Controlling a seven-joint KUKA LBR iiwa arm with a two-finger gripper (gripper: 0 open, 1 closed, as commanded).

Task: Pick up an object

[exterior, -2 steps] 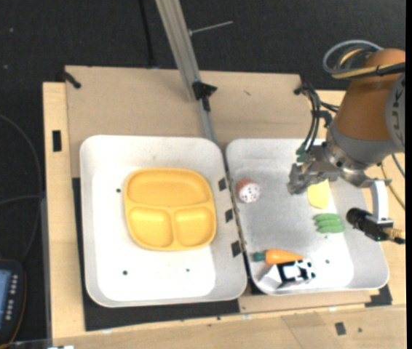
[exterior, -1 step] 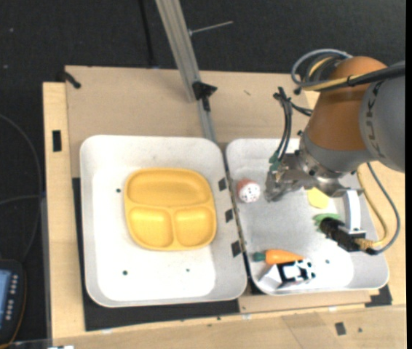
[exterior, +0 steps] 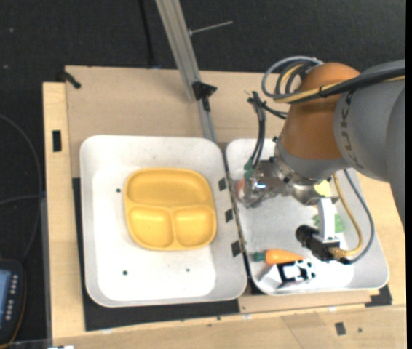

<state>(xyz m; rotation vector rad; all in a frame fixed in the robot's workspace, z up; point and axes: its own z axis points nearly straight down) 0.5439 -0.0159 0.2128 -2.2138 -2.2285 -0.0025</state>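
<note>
Two shallow white bins are set side by side on the tabletop. The left bin is occupied by a yellow divided plate, which lies flat near the middle of the bin with its three compartments facing up.

The right bin is entered by the arm from the right. The orange band is seen above the bin's far half. The gripper is positioned low over the left part of the right bin, close to the wall shared with the left bin. Whether the gripper is spread or pressed together cannot be told, and nothing can be confirmed as held by it.

The items available for picking are located along the near edge of the right bin. An orange carrot-shaped item lies on its side, with its green end pointed toward the left bin. A black-and-white item is placed just beside it, nearer the bin's front rim. Both items are apart from the gripper.
</note>
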